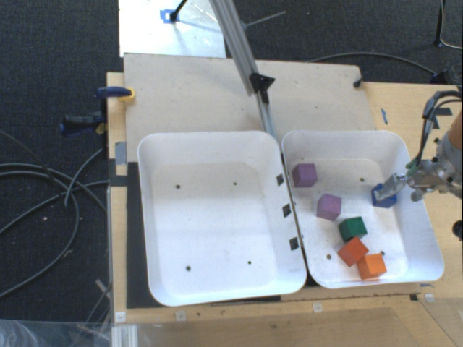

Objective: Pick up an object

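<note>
My gripper [397, 186] reaches in from the right edge, low over the right side of the right bin [416, 262]. A small blue block [383, 197] sits right at its tip, touching or nearly touching it. Further left in the same bin lie two purple blocks [304, 174] [329, 207]. A green block [352, 228], a red-orange block [352, 251] and an orange block [372, 265] cluster toward the bin's front.
The left bin [155, 280] stands beside the right one, with black clips along their shared rim [287, 210]. A metal pole [239, 38] slants down from the top to the bins' back edge. Cables lie on the floor at the left.
</note>
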{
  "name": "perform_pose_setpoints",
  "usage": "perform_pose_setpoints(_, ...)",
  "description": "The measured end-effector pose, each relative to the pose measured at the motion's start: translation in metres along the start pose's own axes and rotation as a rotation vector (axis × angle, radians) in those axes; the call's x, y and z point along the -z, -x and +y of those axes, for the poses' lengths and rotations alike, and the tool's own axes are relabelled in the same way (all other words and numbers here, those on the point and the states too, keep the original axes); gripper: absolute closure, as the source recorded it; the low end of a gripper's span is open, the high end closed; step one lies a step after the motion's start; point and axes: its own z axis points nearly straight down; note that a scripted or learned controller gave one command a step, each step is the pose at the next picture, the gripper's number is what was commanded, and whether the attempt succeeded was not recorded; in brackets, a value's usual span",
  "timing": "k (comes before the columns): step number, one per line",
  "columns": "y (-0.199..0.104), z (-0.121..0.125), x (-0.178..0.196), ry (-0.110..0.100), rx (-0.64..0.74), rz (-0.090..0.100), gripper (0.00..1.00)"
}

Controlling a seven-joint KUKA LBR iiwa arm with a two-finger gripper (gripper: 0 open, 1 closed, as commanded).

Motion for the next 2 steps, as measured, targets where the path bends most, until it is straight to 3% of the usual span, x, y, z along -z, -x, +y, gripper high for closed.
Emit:
perform_pose_setpoints(1, -0.052, 0.022, -0.083, 0.006, -0.003, -0.004, 0.00)
perform_pose_setpoints(2, -0.040, 0.028, 0.013, 0.008, 0.000, -0.004, 0.00)
